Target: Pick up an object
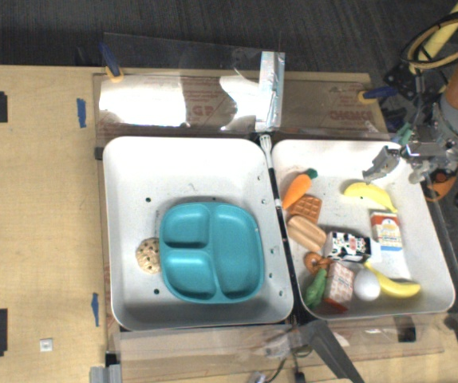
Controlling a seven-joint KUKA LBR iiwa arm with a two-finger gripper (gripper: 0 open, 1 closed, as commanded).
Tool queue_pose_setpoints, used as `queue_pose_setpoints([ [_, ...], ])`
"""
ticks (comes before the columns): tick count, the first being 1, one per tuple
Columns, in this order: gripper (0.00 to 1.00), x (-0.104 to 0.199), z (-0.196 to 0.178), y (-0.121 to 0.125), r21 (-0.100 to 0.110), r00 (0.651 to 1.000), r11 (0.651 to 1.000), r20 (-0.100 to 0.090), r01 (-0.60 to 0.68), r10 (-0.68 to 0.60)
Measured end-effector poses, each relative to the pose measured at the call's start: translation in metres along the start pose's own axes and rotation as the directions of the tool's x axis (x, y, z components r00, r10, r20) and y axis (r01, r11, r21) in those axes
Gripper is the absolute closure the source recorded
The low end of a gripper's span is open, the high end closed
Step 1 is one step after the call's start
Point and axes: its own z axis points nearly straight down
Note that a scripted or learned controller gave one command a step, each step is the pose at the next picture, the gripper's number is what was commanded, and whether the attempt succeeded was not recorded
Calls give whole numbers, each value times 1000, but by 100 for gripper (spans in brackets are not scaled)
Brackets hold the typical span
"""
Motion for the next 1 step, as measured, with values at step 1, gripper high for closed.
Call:
queue_pose_setpoints([
  [1, 0, 12, 150, -45, 1, 998, 998, 0, -65, 65],
])
